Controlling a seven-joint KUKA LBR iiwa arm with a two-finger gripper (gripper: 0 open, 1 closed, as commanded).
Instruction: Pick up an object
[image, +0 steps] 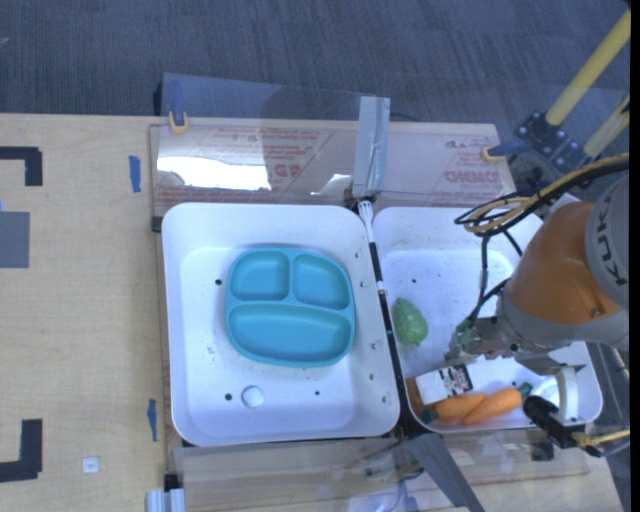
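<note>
Two white bins sit side by side on the bench. The left bin (190, 300) has a blue divided plate (291, 306) lying flat in its middle, and a small white disc (252, 397) near its front edge. In the right bin (440, 260), a green leafy lump (409, 322) lies close to the divider wall. Toward the front edge there is an orange carrot (478, 406), and just beside its left end a small white box (441, 384) with dark print on it. The arm (565, 275) leans in from the right, its orange band plain to see, with cables looping above it. The gripper (478, 342) hangs over the right bin, between the green lump and the carrot, just above the box. From here I cannot tell how the pincer is set.
</note>
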